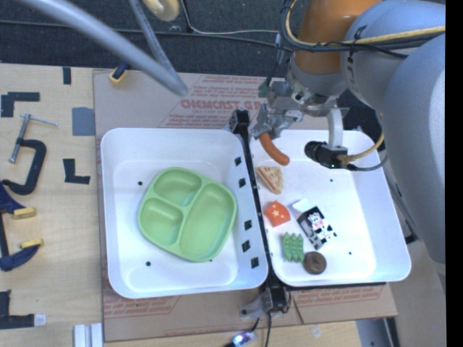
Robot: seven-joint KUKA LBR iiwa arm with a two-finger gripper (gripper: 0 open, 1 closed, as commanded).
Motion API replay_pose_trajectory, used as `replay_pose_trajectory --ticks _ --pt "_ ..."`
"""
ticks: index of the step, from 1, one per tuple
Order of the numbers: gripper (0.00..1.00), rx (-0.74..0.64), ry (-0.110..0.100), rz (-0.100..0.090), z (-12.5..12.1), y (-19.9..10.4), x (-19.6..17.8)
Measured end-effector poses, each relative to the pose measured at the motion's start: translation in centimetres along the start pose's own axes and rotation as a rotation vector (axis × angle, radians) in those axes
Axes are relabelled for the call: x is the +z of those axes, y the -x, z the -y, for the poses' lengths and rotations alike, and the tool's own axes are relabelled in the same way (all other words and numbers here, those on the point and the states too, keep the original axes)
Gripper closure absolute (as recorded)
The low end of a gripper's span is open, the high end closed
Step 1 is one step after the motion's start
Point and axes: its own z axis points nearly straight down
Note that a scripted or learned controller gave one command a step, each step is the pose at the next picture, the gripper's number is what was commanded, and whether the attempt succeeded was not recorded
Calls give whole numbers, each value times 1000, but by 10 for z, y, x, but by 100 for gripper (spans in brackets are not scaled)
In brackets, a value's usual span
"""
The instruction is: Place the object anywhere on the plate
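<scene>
- The tool (269, 130) hangs at the right bin's (362, 266) upper-left corner, right over the sausage (275, 150); whether it grips is hard to tell.
- The plate (188, 214) waits in the left bin (123, 194), the likely destination.

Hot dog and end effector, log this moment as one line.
end effector: over right bin top-left | hot dog: at its tip, grip unclear | plate: left bin

The arm (405, 42) was bulky and smooth grey, with a rounded orange band (329, 13) above the wrist. Yellow and black cables (362, 38) looped around it, toward three o'clock. The wrist was dull metal.
</scene>
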Motion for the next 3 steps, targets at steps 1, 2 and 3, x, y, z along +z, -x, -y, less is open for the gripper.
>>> replay_pose_trajectory --ticks 1,2,3 --pt "100 0 1 0 6 -45 8" --pt "100 -1 2 -1 24 -97 0" --pt "100 0 1 0 33 -143 2"
